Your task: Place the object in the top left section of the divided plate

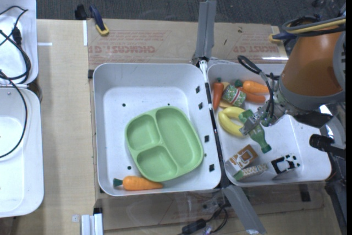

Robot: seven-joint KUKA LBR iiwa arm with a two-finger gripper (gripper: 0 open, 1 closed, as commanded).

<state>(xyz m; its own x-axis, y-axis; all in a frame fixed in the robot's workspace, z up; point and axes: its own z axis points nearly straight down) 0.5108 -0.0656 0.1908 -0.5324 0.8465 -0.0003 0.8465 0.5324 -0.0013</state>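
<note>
Looking down on the table from the camera view, the tool (254,125) was seen low in the right bin (308,173), right of the divided plate (163,143), which lay in the left bin (110,118). Whether its fingers were apart or together could not be told, since they were lost among the clutter. A green bottle (260,136) lay directly at the tool, touching a yellow banana (231,120); this was judged the likely object, though no grasp could be confirmed.

Further from the plate in the same bin, a strawberry-like toy (234,96), two carrots (254,87) and a small brown carton (246,158) were crowded together. Another carrot (137,183) lay just below the plate.

Several failures were judged possible. The banana could be caught or dragged along with the bottle, being pressed against it. The rounded bottle could slip from a shallow pinch. On the way to the plate, the wall between the bins could be struck by a low carry. A release placed slightly off could drop the object into the neighbouring section, as the plate sat tilted.
</note>
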